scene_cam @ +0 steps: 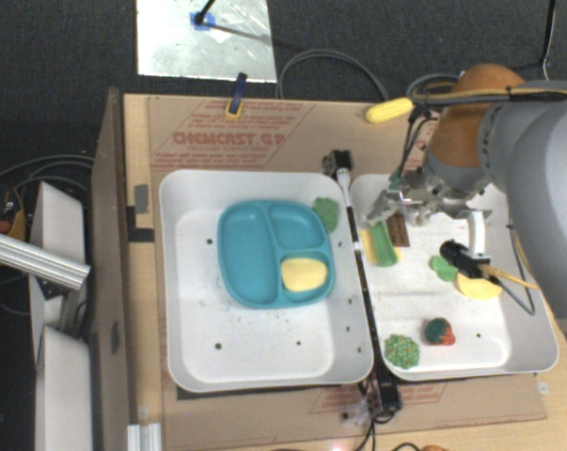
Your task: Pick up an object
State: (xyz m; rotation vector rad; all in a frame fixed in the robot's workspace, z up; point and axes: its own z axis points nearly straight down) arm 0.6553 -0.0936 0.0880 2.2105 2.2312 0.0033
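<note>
Green stick [384,243] just under end effector [402,207]

A blue divided plate [264,252] lies flat in the left bin, a yellow lump [304,274] in its lower right compartment and a green piece [326,213] at its upper right rim. In the right bin lie a green stick [384,244], a yellow piece [479,287], a green bumpy ball [402,350] and a dark green-and-red piece [438,331].

The arm [537,158] runs off the right edge, and it covers the right bin's [518,346] upper corner. Pincer [396,209] tips too blurry to make out.
</note>
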